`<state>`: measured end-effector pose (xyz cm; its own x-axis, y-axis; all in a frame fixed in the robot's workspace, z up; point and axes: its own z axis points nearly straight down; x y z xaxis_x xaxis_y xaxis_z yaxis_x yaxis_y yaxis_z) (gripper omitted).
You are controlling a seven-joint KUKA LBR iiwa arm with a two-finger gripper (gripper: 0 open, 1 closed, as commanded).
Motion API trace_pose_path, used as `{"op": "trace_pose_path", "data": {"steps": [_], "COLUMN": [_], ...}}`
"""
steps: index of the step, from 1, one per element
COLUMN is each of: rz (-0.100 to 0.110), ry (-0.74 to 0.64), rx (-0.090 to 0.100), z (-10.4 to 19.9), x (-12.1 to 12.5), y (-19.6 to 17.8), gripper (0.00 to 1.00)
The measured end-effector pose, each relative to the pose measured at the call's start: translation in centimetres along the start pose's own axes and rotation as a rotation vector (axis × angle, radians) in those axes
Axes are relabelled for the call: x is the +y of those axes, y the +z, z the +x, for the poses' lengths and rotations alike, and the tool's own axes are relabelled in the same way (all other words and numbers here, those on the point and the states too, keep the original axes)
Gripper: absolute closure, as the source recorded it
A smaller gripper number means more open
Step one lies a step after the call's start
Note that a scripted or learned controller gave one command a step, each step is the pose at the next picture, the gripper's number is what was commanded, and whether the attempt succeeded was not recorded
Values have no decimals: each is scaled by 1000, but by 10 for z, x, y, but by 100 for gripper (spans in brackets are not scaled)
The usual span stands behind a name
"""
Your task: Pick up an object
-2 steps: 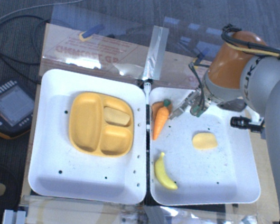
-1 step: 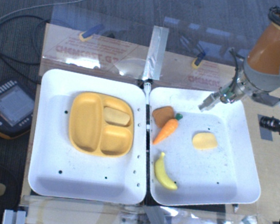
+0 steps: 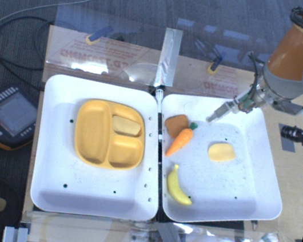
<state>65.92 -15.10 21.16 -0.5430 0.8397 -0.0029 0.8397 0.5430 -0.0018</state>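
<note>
In the right bin (image 3: 256, 182) lie a carrot (image 3: 178, 141) with a green top, a brown lump (image 3: 176, 124) touching it at the bin's left wall, a pale yellow lump (image 3: 221, 152) in the middle and a banana (image 3: 177, 186) toward the front. My gripper (image 3: 215, 115) hangs over the bin's back part, slanting down to the left from the orange-banded arm (image 3: 297, 50). Its tip is just right of the carrot's green top, with nothing seen between its fingers.
The left bin (image 3: 47, 186) holds a yellow divided tray (image 3: 108, 134) with a pale yellow block (image 3: 126, 125) in one compartment. A metal strip (image 3: 168, 57) stands behind the divide between the bins. A handheld pendant (image 3: 4, 115) lies on the floor at the left.
</note>
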Motion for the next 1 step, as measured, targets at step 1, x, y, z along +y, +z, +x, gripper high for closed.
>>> {"op": "trace_pose_path", "data": {"steps": [1], "rz": [-2], "ry": [-185], "rx": [2], "z": [51], "x": [6], "y": [90], "gripper": [0]}}
